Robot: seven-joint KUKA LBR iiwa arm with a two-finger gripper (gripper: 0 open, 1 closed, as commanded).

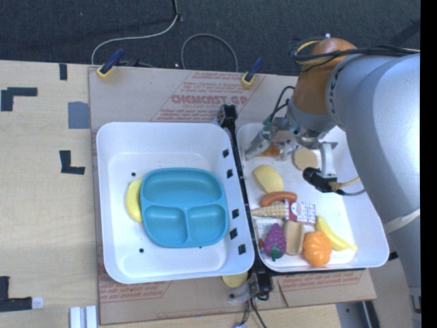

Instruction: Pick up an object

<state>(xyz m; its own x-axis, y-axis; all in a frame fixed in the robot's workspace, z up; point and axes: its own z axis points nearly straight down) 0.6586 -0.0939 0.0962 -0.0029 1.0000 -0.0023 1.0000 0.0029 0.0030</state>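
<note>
A light wooden bench fills the lower left of the frame, with a cardboard sheet lying under two white bins. Near the bottom edge, the right bin holds toy food: an orange pumpkin, a yellow banana, purple grapes, a hot dog and a pale yellow potato-shaped piece. At centre left, the left bin holds a blue divided tray resting over a yellow item. Farther up, the gripper hangs low over the right bin's upper left corner; whether it is wide, narrow or holding anything cannot be told. The grey arm enters from the right. Dark carpet lies beyond.
</note>
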